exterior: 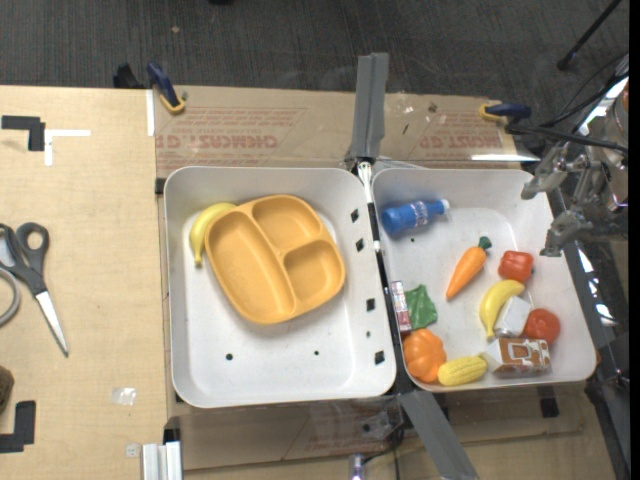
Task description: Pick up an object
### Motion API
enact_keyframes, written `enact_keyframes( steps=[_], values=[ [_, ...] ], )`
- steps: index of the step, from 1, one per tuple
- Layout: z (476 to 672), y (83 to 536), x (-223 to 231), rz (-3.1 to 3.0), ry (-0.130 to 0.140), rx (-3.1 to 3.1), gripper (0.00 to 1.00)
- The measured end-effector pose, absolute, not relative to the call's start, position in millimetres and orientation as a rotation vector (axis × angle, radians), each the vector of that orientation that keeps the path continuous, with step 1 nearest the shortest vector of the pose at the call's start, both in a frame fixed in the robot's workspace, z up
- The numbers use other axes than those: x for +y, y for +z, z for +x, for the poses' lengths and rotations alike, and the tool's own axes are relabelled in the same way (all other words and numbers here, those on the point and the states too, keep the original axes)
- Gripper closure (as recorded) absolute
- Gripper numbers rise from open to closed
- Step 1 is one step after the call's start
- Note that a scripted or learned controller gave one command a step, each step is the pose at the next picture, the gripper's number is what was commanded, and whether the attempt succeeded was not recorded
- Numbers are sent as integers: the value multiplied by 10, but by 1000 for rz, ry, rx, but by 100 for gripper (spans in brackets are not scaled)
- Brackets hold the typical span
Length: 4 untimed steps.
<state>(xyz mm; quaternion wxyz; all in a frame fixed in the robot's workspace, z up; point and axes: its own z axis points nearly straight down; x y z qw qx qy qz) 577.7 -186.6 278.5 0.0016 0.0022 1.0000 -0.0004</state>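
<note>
Two bins logged: right bin (455, 200) holds toy carrot (465, 271), just left of and below my gripper (560, 230); finger state I cannot tell.

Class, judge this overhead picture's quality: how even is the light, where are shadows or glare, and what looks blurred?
Camera view: lighting soft and even; the white bins look bright without harsh glare; the divided yellow plate casts only a faint shadow; toys like the carrot are sharp; the metal rig at the right edge looks slightly blurred.
</note>
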Motion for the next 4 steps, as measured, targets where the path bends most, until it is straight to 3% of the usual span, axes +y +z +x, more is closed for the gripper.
enact_keyframes(
  steps=[1, 2, 3, 4],
  values=[
    [5810, 931, -1625, -214, -1, 3129, 0],
    [5566, 926, -1169, -177, 0, 3134, 0],
    [5705, 934, -1266, -285, -3, 3123, 0],
    [5723, 1041, -1260, -288, -7, 3118, 100]
  ],
)
